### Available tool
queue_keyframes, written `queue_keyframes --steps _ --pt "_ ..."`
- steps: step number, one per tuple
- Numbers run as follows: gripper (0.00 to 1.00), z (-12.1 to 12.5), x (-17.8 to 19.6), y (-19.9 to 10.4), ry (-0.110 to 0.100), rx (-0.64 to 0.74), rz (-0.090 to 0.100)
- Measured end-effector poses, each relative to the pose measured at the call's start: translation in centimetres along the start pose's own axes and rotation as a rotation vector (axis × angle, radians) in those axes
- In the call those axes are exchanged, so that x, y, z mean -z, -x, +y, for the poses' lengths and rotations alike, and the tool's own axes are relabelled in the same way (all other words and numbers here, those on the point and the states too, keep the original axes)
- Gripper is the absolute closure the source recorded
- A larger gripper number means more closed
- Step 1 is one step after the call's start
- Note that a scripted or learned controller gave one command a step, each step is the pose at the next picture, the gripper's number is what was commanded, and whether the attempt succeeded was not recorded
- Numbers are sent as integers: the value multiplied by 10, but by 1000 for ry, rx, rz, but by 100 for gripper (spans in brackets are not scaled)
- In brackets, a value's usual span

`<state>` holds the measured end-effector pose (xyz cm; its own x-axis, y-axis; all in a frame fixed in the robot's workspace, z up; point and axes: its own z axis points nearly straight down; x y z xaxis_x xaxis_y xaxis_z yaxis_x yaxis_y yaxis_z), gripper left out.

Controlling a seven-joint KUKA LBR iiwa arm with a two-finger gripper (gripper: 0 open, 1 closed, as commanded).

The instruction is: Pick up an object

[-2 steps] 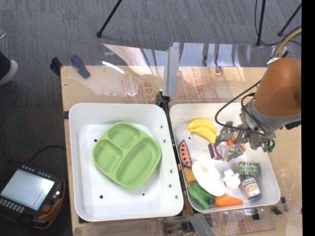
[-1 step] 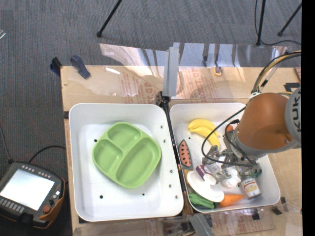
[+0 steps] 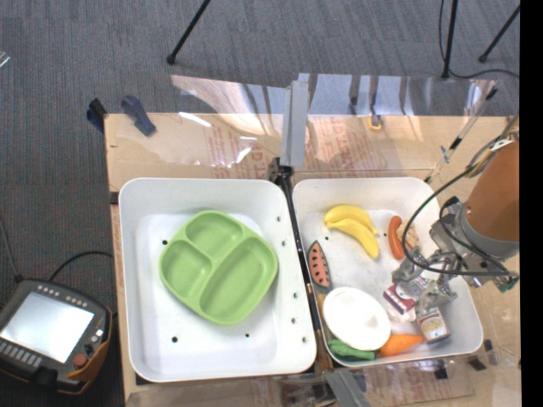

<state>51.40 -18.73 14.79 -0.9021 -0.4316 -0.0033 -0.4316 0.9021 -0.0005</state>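
My gripper (image 3: 422, 284) hangs low over the right part of the right bin (image 3: 441, 195), under the grey wrist and orange band. Just below it lies a small red and white packet (image 3: 397, 299), partly covered by the gripper. A small labelled box (image 3: 433, 326) sits right beside it, toward the front. Also in this bin are a yellow banana (image 3: 356, 225), a red sausage (image 3: 395, 237), a watermelon slice (image 3: 319, 265), a round white plate (image 3: 356, 317), an orange carrot (image 3: 400, 343) and a green vegetable (image 3: 352, 351).
The left bin (image 3: 136, 227) holds a green divided plate (image 3: 219, 266). A metal divider post (image 3: 293, 134) rises between the bins at the back. A teach pendant (image 3: 51, 333) lies on the floor at the lower left. Cables loop around the wrist.
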Motion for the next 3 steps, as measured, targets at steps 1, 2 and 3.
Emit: queue_keyframes --steps 1,2,3 --pt "0 1 -1 0 2 -1 1" --pt "0 26 -57 25 -3 -6 -3" --pt "0 41 -56 54 -24 -92 5"
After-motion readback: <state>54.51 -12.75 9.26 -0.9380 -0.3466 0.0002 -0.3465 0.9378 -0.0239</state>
